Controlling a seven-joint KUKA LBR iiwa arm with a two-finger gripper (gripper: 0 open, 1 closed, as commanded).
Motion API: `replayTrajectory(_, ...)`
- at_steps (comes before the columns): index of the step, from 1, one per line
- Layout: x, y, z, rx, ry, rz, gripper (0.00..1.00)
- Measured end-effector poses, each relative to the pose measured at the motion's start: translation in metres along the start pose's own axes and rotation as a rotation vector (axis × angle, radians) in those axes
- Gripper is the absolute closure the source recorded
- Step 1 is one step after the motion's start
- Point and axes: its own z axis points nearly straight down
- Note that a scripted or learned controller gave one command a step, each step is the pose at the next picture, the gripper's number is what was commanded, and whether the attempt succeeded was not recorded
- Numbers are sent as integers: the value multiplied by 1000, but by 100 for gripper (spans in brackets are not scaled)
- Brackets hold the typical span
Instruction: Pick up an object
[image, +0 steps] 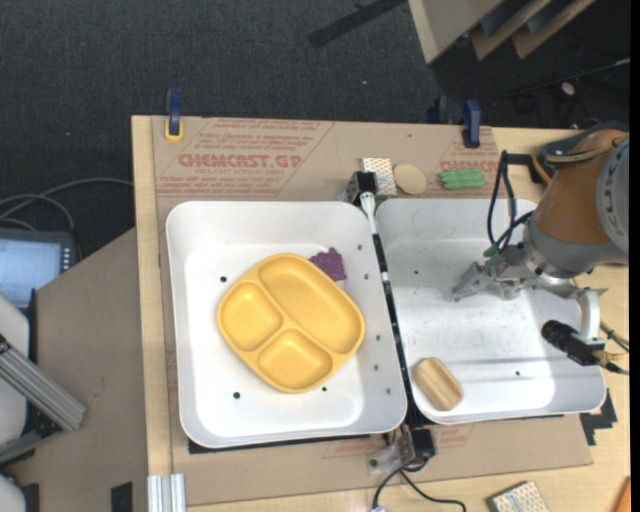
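My fingers (475, 283) hang low over the bare floor of the right-hand shallow white bin (440, 225), reaching in from the right on my grey arm with its orange band (580, 200). They look spread in a modest V with nothing between them; the tips are small and partly blurred, so I judge this rather than swear to it.

The nearest thing worth taking is the small tan rounded block (437, 383), lying in the same bin at its near left corner, tucked close to the wall. It is well apart from my fingers, toward the near edge. That corner spot will make the approach awkward, I think, since one finger must fit between block and wall.

In the left-hand white bin (190, 300) sits a yellow plastic divided plate (290, 322) with three compartments, lying flat in the middle (too broad for me to grasp easily, I would guess). A small purple lump (329, 263) rests just beside its far rim, perhaps touching.

On the cardboard-covered surface (250, 160) beyond the bins lie a beige round piece (409, 178) and a green piece (461, 179), out of easy reach.
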Motion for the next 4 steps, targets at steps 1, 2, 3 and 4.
replayTrajectory(1, 0, 0, -10, -1, -1, 1, 100)
replayTrajectory(2, 67, 13, -46, -1, 0, -1, 100)
replayTrajectory(3, 66, 13, -45, 1, 1, 1, 0)
replayTrajectory(4, 62, -72, 2, 10, 4, 4, 0)
